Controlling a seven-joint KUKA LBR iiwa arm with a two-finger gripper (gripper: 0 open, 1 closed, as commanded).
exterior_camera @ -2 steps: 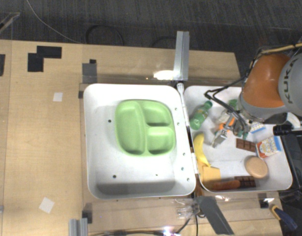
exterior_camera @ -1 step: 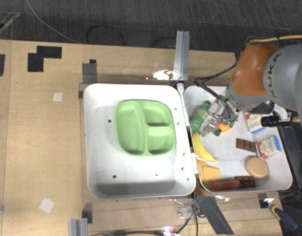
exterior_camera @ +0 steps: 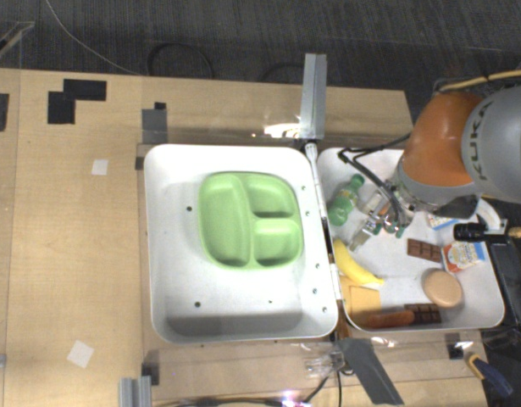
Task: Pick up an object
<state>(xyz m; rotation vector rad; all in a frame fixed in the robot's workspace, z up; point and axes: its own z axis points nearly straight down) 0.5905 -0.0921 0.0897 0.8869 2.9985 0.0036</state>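
- My hand [exterior_camera: 380, 216] sits low in the right bin [exterior_camera: 497, 312], near its left wall; I can't tell its grip state from here.
- Candidates crowd beneath it: a green bottle [exterior_camera: 343, 200] just left, a banana [exterior_camera: 358, 269] just below.
- I judge the clutter risky: closing there could pinch two things, or nudge the bottle against the wall.
- The green tray [exterior_camera: 247, 219] lies alone in the left bin [exterior_camera: 171, 312], well apart.
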